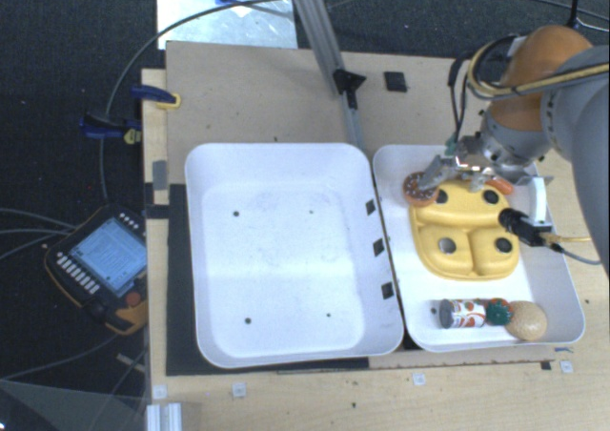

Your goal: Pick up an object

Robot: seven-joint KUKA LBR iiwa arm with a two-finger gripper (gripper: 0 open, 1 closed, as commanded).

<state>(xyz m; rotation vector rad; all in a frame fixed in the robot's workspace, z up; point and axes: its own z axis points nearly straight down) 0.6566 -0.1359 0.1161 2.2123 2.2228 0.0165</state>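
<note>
**Occlusions and limits of view, right bin**

I cannot make out the gripper (456, 164) fingers: the wrist and grey arm (572, 105) cover them from above, and what shows beneath is too small and blurred to read. The arm itself is cut off by the right edge. The yellow moulded object (465, 231) is hidden at its far end, just under the fingers. A round brownish item (416, 188) beside the fingers is partly covered, so I cannot identify it. The small bottle's (465, 314) label is too small to read.
</note>
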